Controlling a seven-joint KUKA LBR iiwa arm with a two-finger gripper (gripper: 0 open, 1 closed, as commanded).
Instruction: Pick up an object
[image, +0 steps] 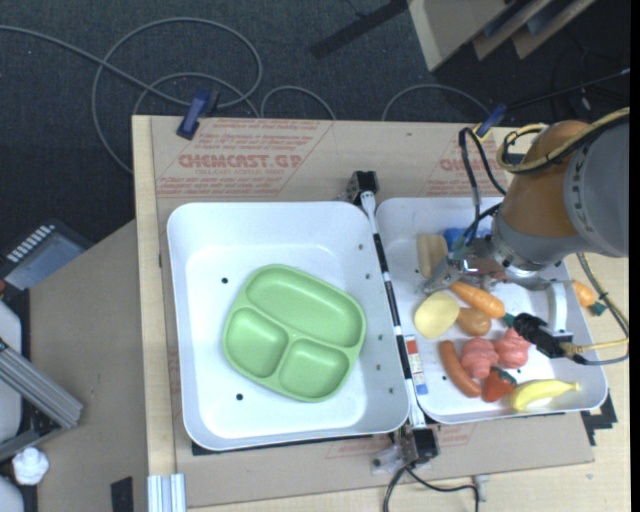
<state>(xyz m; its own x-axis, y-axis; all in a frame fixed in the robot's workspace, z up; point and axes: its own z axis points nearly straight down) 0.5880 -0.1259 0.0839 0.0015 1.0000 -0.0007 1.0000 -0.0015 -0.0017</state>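
Observation:
My gripper hangs low over the back of the right bin, under the grey arm with its orange band. Just below it lies an orange carrot. A tan block and a small blue piece sit to its left. Further forward are a pale yellow potato, a small brown-orange piece, a reddish sausage, two pink lumps, a red piece and a yellow banana. The arm hides part of the bin's back right.
The left bin holds a green divided plate. A small orange piece lies by the right bin's right wall. Clips and a rail run between the bins. Cables lie on the floor behind the bench.

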